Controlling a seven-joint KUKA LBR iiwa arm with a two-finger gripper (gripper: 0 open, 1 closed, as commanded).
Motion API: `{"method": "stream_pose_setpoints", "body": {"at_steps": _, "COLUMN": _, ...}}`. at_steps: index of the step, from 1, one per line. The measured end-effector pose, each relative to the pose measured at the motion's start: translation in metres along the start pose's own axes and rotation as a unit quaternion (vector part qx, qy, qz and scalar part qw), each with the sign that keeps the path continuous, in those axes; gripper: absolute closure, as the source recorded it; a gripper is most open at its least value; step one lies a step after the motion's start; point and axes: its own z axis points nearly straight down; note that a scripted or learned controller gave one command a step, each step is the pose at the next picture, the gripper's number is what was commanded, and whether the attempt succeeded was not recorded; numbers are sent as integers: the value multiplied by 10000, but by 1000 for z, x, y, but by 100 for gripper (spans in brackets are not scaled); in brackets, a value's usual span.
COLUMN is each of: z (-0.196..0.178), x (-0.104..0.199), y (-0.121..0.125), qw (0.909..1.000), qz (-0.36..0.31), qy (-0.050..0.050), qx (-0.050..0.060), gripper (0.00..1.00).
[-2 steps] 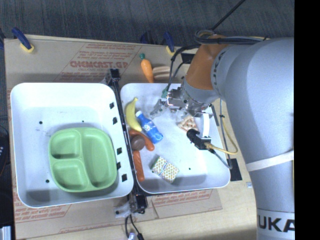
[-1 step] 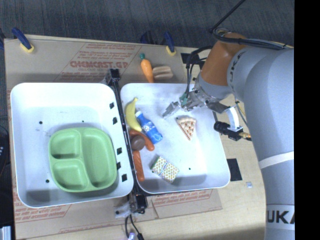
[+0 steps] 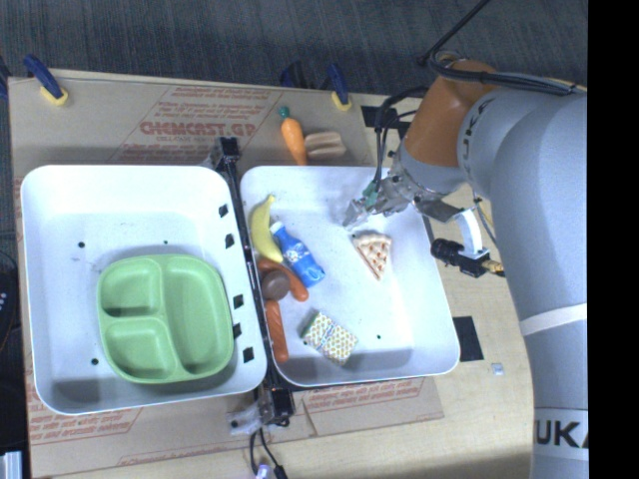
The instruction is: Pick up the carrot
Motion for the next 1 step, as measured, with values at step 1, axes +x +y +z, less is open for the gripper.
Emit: {"method": "stream_pose_setpoints", "body": {"at_steps": 1, "z": 11, "x": 87, "y": -9, "qw": 9994, "qz": 355, "qy": 24, "qx": 11, "gripper": 100}}
